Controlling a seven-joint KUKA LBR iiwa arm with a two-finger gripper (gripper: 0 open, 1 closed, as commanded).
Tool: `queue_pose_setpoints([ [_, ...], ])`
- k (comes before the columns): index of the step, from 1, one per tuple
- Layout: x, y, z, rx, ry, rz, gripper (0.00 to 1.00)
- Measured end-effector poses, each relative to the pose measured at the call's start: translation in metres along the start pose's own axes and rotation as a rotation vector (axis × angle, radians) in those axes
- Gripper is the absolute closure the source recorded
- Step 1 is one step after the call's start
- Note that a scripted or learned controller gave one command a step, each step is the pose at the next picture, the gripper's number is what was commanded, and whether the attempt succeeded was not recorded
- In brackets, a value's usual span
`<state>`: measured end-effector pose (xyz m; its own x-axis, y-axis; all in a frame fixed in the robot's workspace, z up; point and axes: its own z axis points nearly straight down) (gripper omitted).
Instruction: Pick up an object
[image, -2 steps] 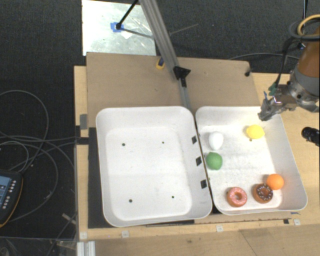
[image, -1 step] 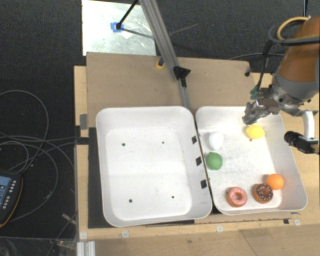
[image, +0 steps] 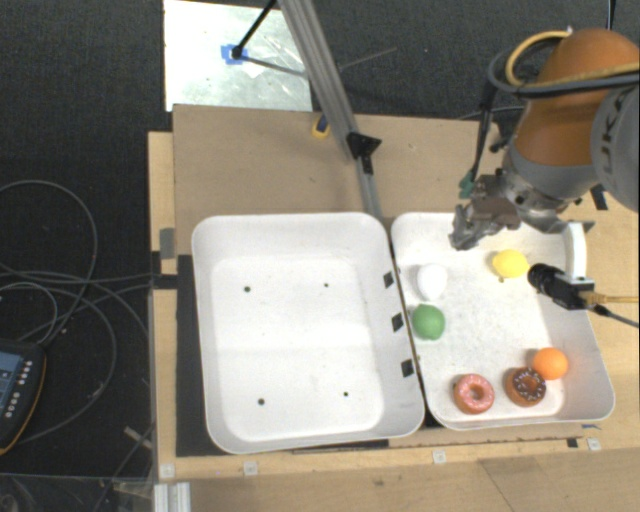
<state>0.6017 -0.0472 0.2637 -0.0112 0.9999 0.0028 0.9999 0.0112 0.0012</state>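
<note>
While the arm (image: 570, 110) reaches in from three o'clock, its gripper (image: 466, 236) hangs over the twelve o'clock end of the right bin (image: 590, 400); whether it is open or closed cannot be told from here. In that bin, a yellow ball (image: 510, 264) lies at four o'clock of the gripper, a white ball (image: 432, 281) at seven o'clock of it, with a green ball (image: 428, 323) just beside the white one. An orange ball (image: 549, 363) and two doughnuts (image: 474, 393) (image: 525, 386) sit at the bin's six o'clock end.
</note>
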Motion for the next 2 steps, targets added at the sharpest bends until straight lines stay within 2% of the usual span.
queue_pose_setpoints([
  [2, 0.108, 0.005, 0.028, 0.001, 0.0, 0.0, 1.0],
])
